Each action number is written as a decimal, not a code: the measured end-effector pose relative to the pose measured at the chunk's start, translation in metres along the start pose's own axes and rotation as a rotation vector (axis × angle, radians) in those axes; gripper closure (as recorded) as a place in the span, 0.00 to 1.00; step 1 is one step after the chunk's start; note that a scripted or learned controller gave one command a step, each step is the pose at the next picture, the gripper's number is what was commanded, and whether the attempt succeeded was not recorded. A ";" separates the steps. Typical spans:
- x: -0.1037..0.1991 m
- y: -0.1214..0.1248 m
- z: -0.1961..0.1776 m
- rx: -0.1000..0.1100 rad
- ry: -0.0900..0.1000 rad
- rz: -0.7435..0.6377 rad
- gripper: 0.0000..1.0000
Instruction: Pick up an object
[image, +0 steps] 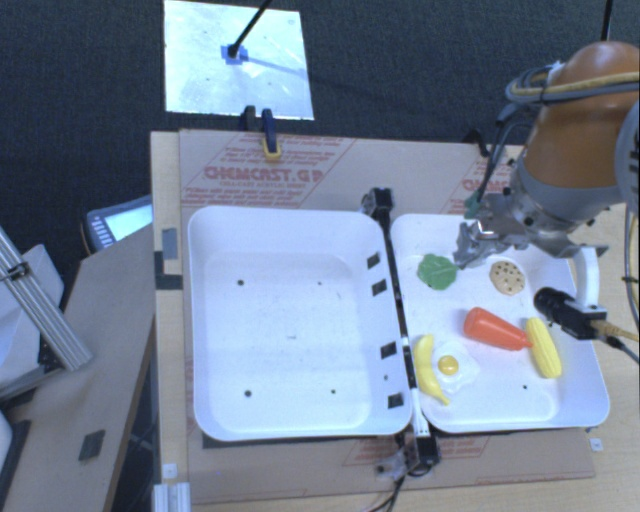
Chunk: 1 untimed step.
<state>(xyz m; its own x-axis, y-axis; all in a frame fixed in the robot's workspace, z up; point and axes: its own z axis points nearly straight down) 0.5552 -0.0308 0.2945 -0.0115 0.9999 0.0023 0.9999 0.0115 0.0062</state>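
- The green leafy toy (436, 270) lies in the right bin (580, 400), toward its far left part, close to the divider between the bins; it is the piece nearest the gripper (470, 246) and so looks like the likeliest pick.
- The gripper hangs just beside that green piece, on its far right side; whether it is spread or closed cannot be made out from this slant, and nothing can be seen held in it.
- To do this well, I would centre the tool over the middle of the green piece before descending, since it sits slightly off to one side now and a graze on the edge would likely push the piece away.
- The piece looks flat and low, so the descent probably needs to go close to the bin floor.
- Just to the right lies a speckled cookie (507, 277); keep clear of it on the way down.
- Nearer in the same bin sit an orange carrot (494, 329), a corn cob (543, 347), a banana (428, 367) and a fried egg (452, 366), all well apart from the target.
- The left bin (210, 330) is beside it.
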 end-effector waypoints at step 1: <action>-0.004 0.000 -0.009 0.000 -0.002 0.004 1.00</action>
<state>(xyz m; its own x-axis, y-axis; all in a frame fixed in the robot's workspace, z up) 0.5553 -0.0348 0.3037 -0.0078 1.0000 0.0008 1.0000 0.0078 0.0058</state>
